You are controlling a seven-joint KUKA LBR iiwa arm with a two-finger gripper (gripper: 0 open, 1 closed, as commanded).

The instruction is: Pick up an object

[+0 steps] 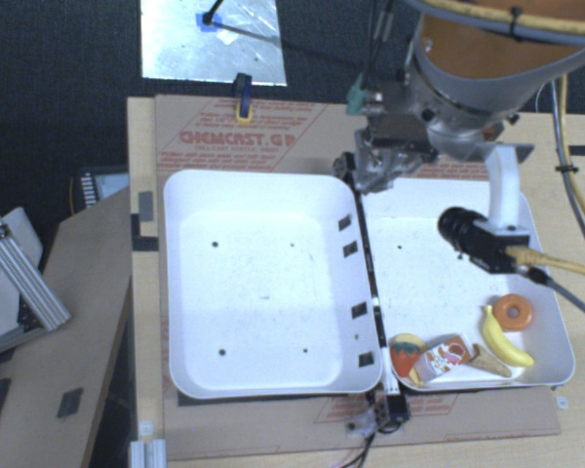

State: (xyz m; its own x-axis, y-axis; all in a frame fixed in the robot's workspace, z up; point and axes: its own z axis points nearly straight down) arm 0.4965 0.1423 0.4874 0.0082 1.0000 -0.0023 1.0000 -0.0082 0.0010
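Overhead, the pincer hangs at the far rim of the right bin, by the divider between the bins; how far open it is cannot be told, and nothing shows in it. Well toward the near right corner from it lie the objects: a banana touching a donut, then a cone, packet and tomato. Left of it sits the left bin on the counter.

two bins, one banana — one doughnut
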